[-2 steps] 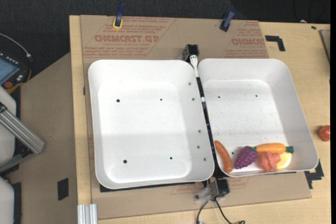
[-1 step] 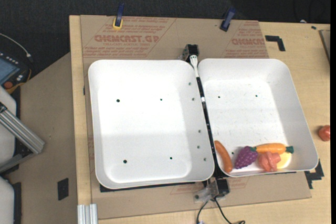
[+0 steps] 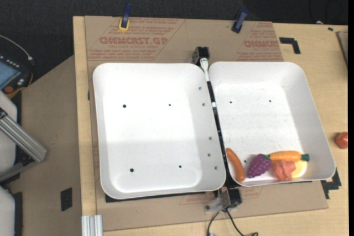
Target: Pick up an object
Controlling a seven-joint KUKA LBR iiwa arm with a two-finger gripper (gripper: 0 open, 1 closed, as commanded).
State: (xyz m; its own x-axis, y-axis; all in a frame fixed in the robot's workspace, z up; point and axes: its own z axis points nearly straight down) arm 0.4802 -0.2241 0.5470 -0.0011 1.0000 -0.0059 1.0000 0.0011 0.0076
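Arm's colours and markings: cannot tell
The slanted view from above takes in the bench (image 3: 166, 36) and two white bins, one left (image 3: 149, 130), one right (image 3: 265, 119).

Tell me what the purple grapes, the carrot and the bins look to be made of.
Purple grapes: likely molded plastic toy, uniform purple with a slight sheen. Carrot: likely plastic too, even orange with a green tip. Right bin and left bin: apparently thin formed white plastic, smooth, with rounded corners and shallow walls.
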